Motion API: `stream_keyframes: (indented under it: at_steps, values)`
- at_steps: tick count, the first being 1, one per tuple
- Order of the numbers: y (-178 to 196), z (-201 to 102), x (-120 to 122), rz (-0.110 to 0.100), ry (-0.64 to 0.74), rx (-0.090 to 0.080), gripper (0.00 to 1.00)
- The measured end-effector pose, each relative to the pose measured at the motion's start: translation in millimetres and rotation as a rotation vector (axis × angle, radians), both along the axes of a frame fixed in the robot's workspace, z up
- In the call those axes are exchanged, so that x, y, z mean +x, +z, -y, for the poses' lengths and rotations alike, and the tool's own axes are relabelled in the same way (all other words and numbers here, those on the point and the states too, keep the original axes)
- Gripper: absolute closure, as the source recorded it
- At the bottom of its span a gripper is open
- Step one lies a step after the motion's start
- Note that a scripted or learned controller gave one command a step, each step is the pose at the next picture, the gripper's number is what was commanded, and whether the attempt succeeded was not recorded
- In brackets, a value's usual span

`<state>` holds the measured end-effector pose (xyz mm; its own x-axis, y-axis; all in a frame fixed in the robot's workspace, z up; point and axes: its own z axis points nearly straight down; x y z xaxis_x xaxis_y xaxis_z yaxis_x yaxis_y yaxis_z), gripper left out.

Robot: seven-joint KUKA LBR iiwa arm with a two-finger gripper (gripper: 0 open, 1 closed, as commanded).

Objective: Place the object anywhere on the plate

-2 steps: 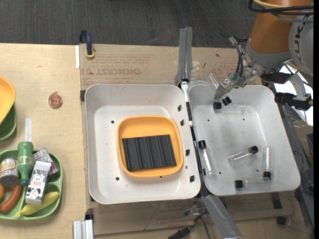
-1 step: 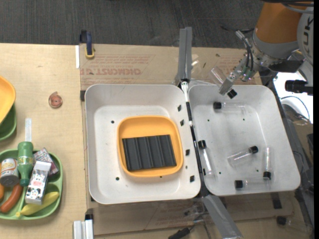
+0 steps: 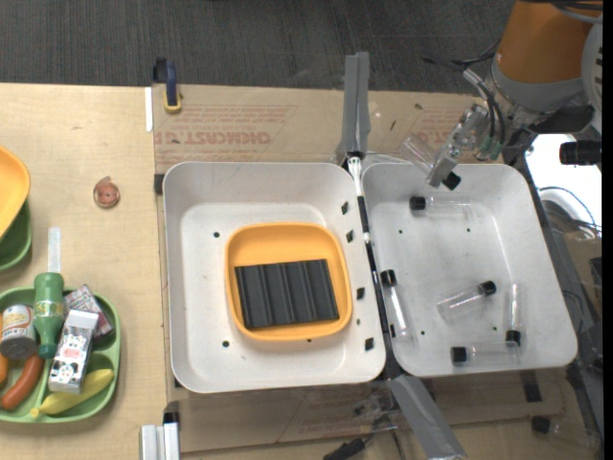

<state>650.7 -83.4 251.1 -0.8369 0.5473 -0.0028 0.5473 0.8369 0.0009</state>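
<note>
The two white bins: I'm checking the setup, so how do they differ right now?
The left bin holds an orange plate with a dark ribbed block lying on it; the right bin holds several clear tubes with black caps, scattered loose. The claw hangs over the right bin's far edge, none over the left bin. Both are shallow, white and side by side.

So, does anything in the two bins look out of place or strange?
Yes. The orange plate in the left bin already carries a dark ribbed slab. In the right bin, clear tubes with black caps lie scattered at different angles.
</note>
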Motion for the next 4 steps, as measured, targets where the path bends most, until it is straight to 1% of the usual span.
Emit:
stream_keyframes:
  at_steps: [1, 2, 3, 4]
  values:
    - [-1, 28, -2, 0.001, 0.038, 0.0, 1.0]
    - [135, 89, -6, 0.0, -0.015, -0.001, 1.0]
    - [191, 139, -1, 0.002, 0.298, -0.002, 1.0]
    - [191, 139, -1, 0.002, 0.297, -0.002, 0.0]
